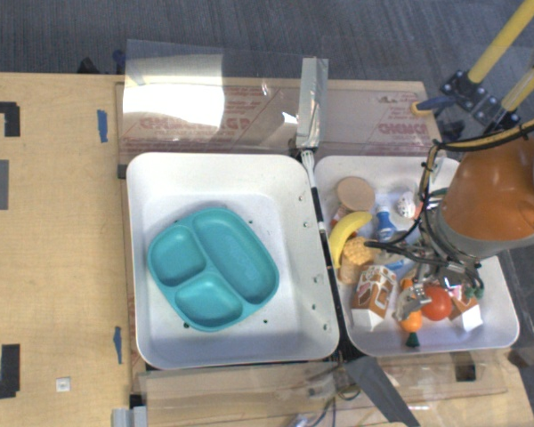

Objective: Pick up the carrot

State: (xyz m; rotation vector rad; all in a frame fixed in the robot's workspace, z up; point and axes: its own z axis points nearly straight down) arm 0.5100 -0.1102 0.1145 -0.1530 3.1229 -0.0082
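I see the gripper [430, 278] low in the right bin [503, 332], over the food pile; can't tell its grip state from here. Carrot [412, 320] lies near the bin's front edge, just left of the tomato [437, 304]. Banana [347, 233] and bread [374, 290] sit to the left. Teal tray [214, 267] is in the left bin [151, 181].

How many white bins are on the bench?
2. The left bin holds a teal divided plate; the right bin, beside it, holds the banana and other toy food. None looks hidden.
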